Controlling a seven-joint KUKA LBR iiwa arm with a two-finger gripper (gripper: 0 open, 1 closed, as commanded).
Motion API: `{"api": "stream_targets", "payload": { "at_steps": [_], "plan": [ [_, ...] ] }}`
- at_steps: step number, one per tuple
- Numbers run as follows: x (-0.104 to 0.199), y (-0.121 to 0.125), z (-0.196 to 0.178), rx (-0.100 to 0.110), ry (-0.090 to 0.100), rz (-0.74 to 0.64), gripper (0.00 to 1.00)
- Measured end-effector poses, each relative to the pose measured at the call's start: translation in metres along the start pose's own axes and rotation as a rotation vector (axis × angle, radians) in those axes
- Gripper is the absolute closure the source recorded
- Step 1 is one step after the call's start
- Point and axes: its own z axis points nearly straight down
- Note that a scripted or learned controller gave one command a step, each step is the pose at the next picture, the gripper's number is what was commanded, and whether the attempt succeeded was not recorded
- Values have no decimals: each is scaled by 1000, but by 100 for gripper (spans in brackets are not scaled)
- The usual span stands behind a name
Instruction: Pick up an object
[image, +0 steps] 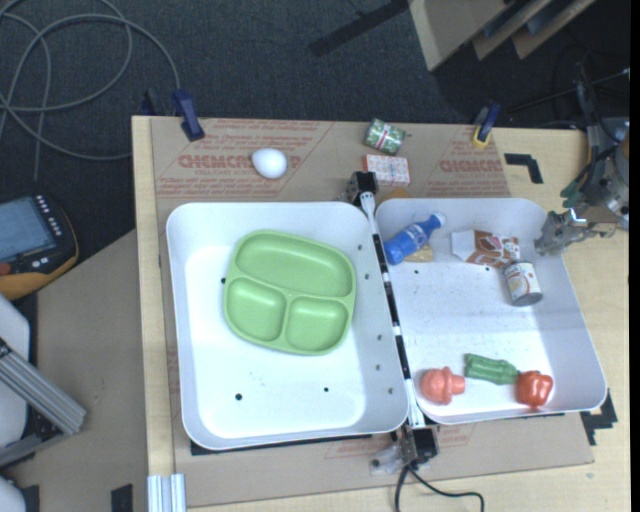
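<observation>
Camera view showed the gripper (556, 236) hanging over the far right corner of the right bin (580, 325), at the end of the grey arm that came in from the right edge. Nothing was seen in its grasp, and whether it was spread or pressed together could not be told at that angle

Nearest to it, just below and to its left, a small silver can (521, 282) lay on its side on the bin floor. A torn wrapper (485, 247) sat just to the left of the gripper, close beside the can. Further left of the gripper, a blue bottle (412, 238) lay tilted against the bin's left wall. Well below the gripper, along the near wall, three toys lay in a row: a red pepper (535, 388), a green vegetable (490, 369) touching it, and an orange piece (440, 384) at the far end of the row

Far to the gripper's left, the left bin (200, 390) held a green divided plate (290, 292). Above and left of the gripper, outside both bins on the cardboard, stood a little green tin (385, 135) with a small packet (388, 169) just beside it, and further left again a white egg (268, 162)
</observation>
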Motion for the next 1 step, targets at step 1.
{"api": "stream_targets", "payload": {
  "at_steps": [1],
  "plan": [
    [55,37,0,-5,0,-2,100]
  ]
}}
